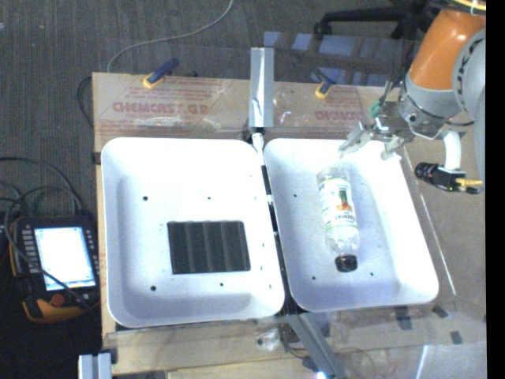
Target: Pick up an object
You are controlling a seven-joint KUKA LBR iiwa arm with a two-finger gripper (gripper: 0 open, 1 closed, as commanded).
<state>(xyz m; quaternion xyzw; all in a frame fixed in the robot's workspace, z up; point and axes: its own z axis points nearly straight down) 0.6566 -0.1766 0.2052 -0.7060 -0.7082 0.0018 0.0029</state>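
Over at 2 o'clock from my remote seat, I see the arm (446, 54) coming in, grey with the orange band, and the jaws (372, 139) hang over the top rim of the right bin (410, 235). Fingers (353, 142) look spread apart, pointing toward 8 o'clock, nothing between them as far as I can see. They are small and a bit blurred, so I read them as parted but with some doubt.

Clear plastic bottle (338, 215) lies on its side in the right bin, a little toward the top half. Black cap (346, 263) points to 6 o'clock, base points to 12 o'clock. Label with red and green marks wraps the middle. Bottle base sits near the jaws but apart from them, not touching.

Left bin (134, 235) sits just beside the right one, rims touching along the centre line. Dark ribbed rectangular block (209, 246) lies flat in the left bin, near its middle, slightly toward 5 o'clock.

Both bins rest on the table (166, 101), a brown board with red lettering under clear sheet. Yellow and blue clamp (159, 73) grips the board edge at 11 o'clock. Handheld pendant (54, 260) with a bright screen lies on the floor at 9 o'clock, cables around it.
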